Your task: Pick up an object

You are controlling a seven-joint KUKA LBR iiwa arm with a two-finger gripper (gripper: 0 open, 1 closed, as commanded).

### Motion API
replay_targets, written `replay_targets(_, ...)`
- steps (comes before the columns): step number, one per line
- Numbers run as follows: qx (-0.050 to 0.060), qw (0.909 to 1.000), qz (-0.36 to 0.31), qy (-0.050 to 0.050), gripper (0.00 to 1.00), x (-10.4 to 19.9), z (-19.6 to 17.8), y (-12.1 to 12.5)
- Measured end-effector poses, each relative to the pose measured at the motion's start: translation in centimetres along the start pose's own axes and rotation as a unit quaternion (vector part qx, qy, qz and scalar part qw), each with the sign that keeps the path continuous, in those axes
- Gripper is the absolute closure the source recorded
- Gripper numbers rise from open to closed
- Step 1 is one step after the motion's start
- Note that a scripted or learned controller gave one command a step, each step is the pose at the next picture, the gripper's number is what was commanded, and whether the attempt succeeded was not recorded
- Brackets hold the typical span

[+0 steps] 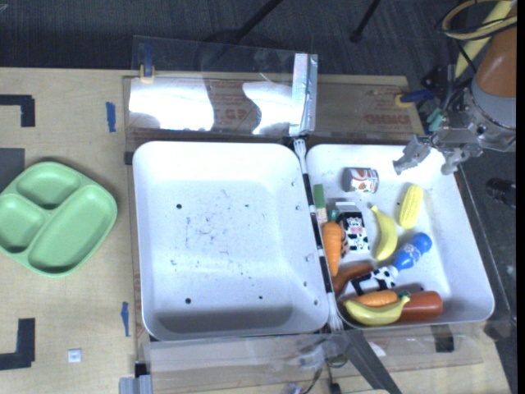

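Note:
The right bin [472, 245] holds a heap of toy food. A small can [359, 180] lies near its back, with a yellow corn cob [409, 205] to its right. Further forward are a banana [384, 233], a blue bottle-like toy [410, 251], a carrot [331, 247] and a cow-patterned box [353, 230]. At the front lie a second banana [376, 310] and a red sausage [420, 304]. My gripper [427, 159] hangs over the bin's back right corner, open, with nothing between its fingers [406, 161]. It stands apart from the can and the corn.
The left bin [164, 171] sits beside the right one, sharing a middle wall. A green divided plate [53, 217] rests on the bench at far left. A clear plastic sheet [221, 97] stands behind the left bin. Cables hang at the top right.

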State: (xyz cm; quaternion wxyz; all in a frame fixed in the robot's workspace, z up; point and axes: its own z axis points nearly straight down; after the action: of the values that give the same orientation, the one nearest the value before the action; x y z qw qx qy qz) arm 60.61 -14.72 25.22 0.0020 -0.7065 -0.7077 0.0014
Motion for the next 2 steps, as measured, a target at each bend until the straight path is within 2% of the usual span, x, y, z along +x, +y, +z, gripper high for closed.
replay_targets(1, 0.0, 0.9998, 0.021, 0.0, 0.0, 2.8, 4.6, -1.8)
replay_targets(2, 0.0, 1.0, -0.009, 0.0, 0.0, -1.6, 10.9, -2.7)
